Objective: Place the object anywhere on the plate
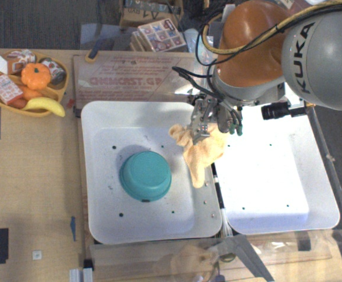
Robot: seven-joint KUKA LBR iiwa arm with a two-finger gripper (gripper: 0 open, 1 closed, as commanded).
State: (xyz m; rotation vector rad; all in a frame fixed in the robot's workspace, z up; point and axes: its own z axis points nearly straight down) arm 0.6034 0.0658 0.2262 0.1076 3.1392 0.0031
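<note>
My gripper sits over the right-hand edge of the left bin, hanging under the orange band of the arm. Its fingers are drawn in on the top of a pale yellow cloth, and I can see the fabric bunched between them, so I read it as closed on the cloth.

The cloth hangs from that pinch. Its long axis runs roughly top to bottom in my view, leaning slightly left toward the bottom, with the lower tip pointing down at the bin floor near the dividing rims. A shorter fold sticks out to the left near the top. I cannot tell whether the lower tip touches the bin floor.

The cloth's right side lies along the seam where the two bins meet, so the raised rims are close on that side. To the left there is open white floor between the cloth and the teal plate, which lies in the lower middle of the left bin, near but apart from the cloth. The right bin offers a broad bare floor under the arm.

Further out on the wooden surface, a yellow bowl of toy food stands at the top left, well apart from the bins.
</note>
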